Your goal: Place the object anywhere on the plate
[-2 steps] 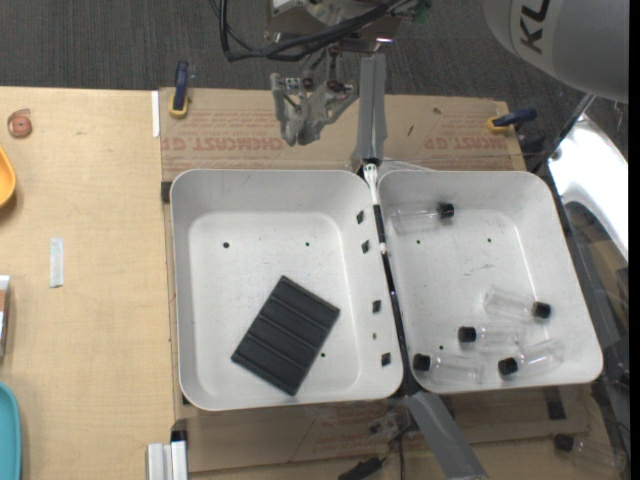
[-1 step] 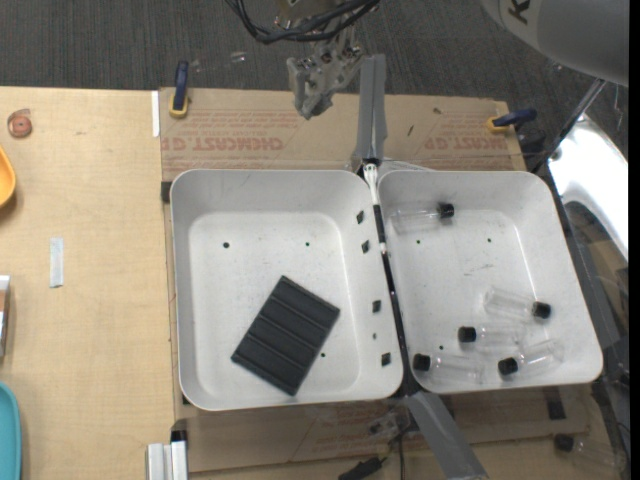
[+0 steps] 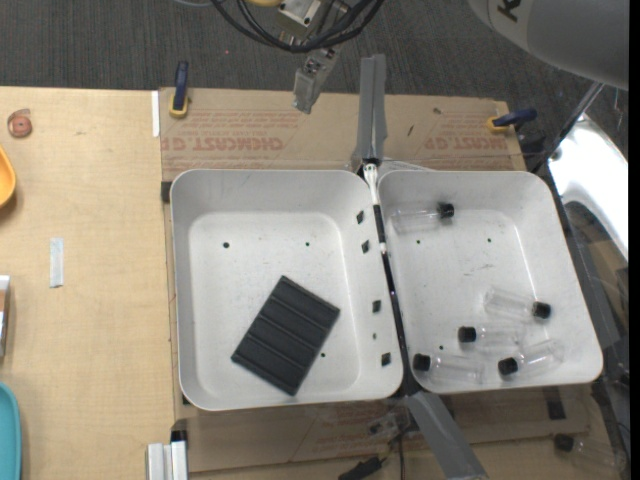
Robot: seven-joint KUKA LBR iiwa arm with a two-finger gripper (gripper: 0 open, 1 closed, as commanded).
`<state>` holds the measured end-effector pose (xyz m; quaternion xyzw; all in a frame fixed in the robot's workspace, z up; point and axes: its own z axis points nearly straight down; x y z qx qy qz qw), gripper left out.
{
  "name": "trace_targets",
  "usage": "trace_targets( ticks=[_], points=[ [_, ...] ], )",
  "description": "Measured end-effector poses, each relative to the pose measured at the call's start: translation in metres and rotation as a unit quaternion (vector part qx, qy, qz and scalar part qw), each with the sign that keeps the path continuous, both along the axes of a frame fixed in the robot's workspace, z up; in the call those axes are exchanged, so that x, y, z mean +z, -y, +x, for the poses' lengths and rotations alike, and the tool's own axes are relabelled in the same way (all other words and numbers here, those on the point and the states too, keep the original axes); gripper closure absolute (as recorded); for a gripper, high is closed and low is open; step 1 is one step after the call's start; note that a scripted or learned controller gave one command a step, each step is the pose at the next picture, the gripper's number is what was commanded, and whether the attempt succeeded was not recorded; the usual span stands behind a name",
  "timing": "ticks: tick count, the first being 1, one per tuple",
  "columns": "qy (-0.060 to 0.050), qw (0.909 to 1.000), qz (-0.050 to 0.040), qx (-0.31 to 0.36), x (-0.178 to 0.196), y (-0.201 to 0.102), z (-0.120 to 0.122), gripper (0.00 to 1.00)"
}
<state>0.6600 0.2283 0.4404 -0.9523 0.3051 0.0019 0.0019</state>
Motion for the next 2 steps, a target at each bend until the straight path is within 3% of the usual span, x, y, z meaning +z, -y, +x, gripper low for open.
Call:
trace_targets(
  ticks=[2],
  points=[
    [-0.003, 0.9999, 0.0048, -0.009, 0.0145, 0.0042, 0.0037, 1.00]
  ],
)
